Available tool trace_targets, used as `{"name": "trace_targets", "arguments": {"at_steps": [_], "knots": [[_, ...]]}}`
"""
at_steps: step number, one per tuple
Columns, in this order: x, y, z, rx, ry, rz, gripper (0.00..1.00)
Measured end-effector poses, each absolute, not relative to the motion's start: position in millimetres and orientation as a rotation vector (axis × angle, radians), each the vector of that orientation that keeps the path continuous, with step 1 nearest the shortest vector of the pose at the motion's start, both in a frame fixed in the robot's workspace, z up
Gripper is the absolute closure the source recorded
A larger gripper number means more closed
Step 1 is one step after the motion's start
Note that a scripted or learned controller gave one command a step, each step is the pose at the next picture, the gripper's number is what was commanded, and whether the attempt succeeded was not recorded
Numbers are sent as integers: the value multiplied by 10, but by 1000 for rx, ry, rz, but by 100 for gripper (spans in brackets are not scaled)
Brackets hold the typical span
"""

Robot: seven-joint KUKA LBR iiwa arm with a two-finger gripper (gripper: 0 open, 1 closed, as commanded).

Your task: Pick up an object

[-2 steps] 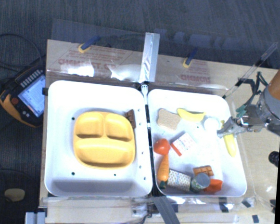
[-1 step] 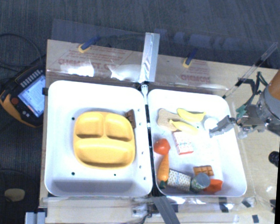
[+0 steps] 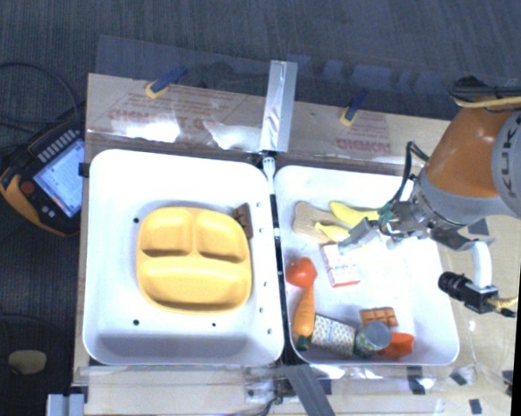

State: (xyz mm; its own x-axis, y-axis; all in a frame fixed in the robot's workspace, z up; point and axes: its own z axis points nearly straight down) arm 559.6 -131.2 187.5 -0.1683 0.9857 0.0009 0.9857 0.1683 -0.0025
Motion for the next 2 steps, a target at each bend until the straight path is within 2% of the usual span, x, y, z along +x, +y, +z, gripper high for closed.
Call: {"name": "trace_targets", "arguments": {"at_steps": [1,2], "knots": [[5867,-1172,894,-2064,-2383,-7,0],[6626,-1346,875,-1946,-2463,7,0]]}}
